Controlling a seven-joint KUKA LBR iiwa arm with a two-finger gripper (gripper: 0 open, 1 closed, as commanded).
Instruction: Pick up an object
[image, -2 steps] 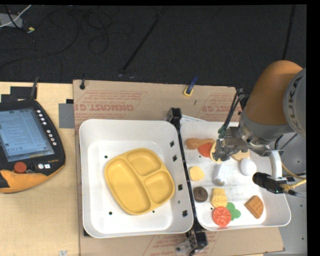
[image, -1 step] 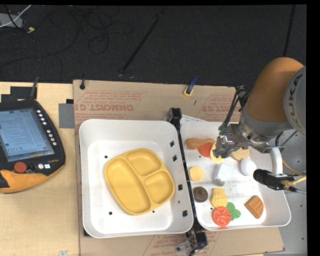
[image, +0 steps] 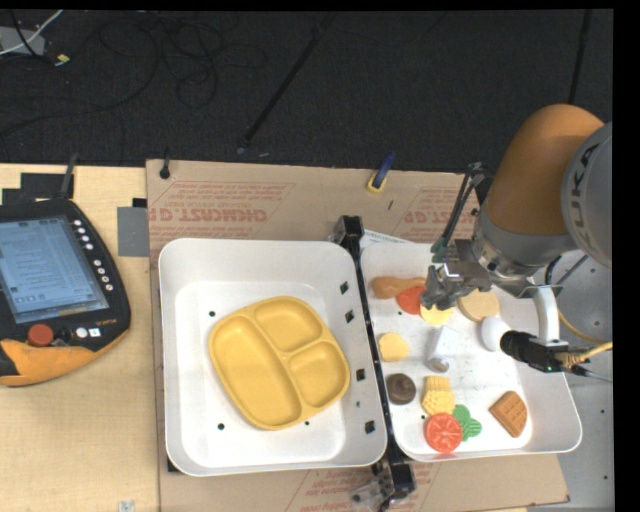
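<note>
You are looking down on two shallow white bins side by side on the worktop (image: 90, 440). The left bin (image: 190, 270) holds a yellow divided plate (image: 278, 360), lying flat with its three compartments facing up. The right bin (image: 560, 425) carries the loose items, which are small toy foods.

The arm (image: 545, 190) reaches in from the right, its orange band above the wrist, and the gripper (image: 438, 300) hangs over the upper part of the right bin. Whether its fingers are open or closed cannot be told from this angle, and you cannot tell whether anything sits between them. Just beside the gripper tip you can see a red piece (image: 408, 299), a tan bread-like piece (image: 386, 287) to its left, and a pale yellow piece (image: 436, 315) directly under the tip. A cream piece (image: 480, 305) lies just right of the gripper, and a white piece (image: 492, 332) lies below that.

Lower in the same bin you find a yellow lump (image: 393, 347) near the divider, a brown round piece (image: 401, 388), a corn cob (image: 437, 393), a tomato (image: 443, 432) touching a green leafy piece (image: 466, 424), and an orange waffle-like biscuit (image: 509, 413) toward the right corner.

On the worktop well left of the bins sits a teach pendant (image: 55, 290) with a lit screen. Brown cardboard (image: 250, 205) lies beneath both bins.
</note>
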